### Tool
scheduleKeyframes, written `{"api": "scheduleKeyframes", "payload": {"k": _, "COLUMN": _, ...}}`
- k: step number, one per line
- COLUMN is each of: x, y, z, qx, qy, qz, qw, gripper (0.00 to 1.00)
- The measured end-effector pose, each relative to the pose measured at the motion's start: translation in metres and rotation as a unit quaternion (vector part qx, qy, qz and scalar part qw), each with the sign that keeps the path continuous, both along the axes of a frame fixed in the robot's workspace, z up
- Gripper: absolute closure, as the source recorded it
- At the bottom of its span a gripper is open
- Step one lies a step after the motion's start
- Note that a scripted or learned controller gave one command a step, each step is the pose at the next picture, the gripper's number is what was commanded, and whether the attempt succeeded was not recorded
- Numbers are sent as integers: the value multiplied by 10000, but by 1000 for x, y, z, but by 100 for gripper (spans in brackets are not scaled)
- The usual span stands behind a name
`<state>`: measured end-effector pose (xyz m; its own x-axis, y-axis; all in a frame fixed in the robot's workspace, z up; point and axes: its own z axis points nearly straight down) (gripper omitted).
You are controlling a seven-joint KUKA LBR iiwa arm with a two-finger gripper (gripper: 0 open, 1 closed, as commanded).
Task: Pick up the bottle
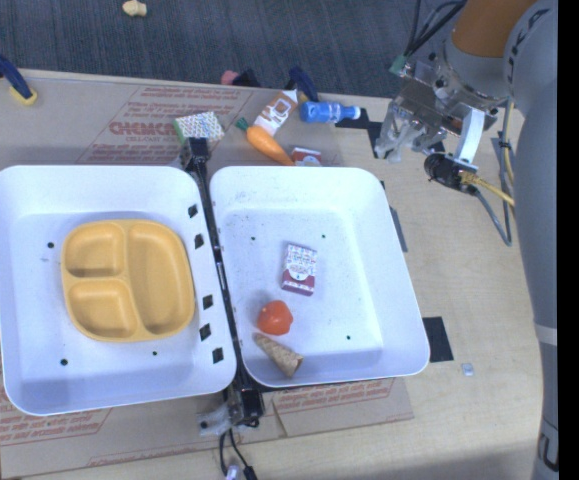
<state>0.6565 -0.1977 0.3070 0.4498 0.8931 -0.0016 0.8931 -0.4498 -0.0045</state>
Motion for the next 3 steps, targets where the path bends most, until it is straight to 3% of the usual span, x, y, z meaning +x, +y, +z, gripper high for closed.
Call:
{"api": "scheduleKeyframes", "payload": {"k": 1, "x": 0, "y": 1, "z": 11, "qx": -3, "qy": 8, "qz": 27, "qw": 10000, "gripper": 100}}
{"api": "scheduleKeyframes", "payload": {"k": 2, "x": 0, "y": -4, "z": -19, "qx": 5, "qy": -1, "qz": 356, "qw": 9994, "gripper": 100}}
{"api": "scheduleKeyframes", "payload": {"k": 3, "x": 0, "y": -3, "z": -9, "qx": 5, "qy": 6, "qz": 380, "qw": 9993, "gripper": 100}}
